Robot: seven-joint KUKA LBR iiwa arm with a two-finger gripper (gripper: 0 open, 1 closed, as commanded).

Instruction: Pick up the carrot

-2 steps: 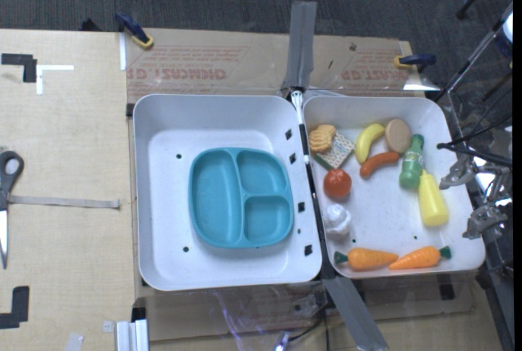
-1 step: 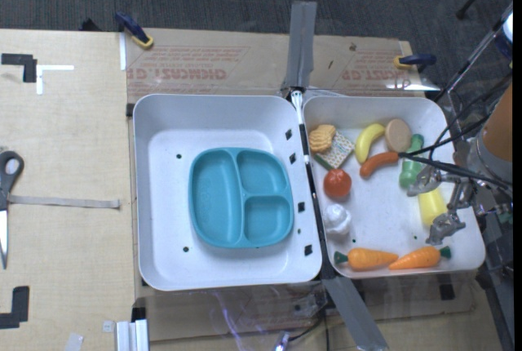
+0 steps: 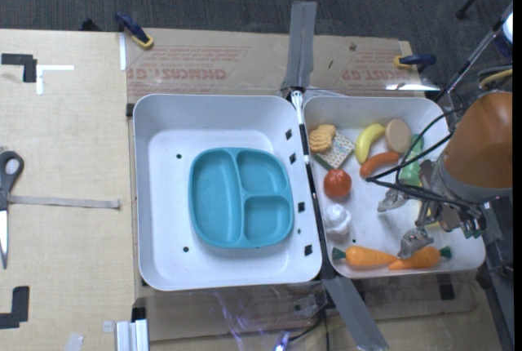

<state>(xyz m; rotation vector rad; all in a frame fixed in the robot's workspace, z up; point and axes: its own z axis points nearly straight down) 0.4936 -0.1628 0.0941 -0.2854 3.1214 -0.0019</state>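
The gripper (image 3: 405, 220) hangs with fingers apart, holding nothing. A carrot (image 3: 371, 258) lies at its seven o'clock (another carrot (image 3: 420, 259) just beneath).

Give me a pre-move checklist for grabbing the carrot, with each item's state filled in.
1. Carrot in sight, lying along the near wall of the right bin: ok.
2. Gripper close above the carrot's right half: ok.
3. Carrot between the fingers: not ok, it lies on the bin floor.
4. Finger opening wide enough: cannot tell.
5. Space around the carrot: a white object sits close up-left, the tomato farther off: ok.
6. Black cables clear of the descent: cannot tell.
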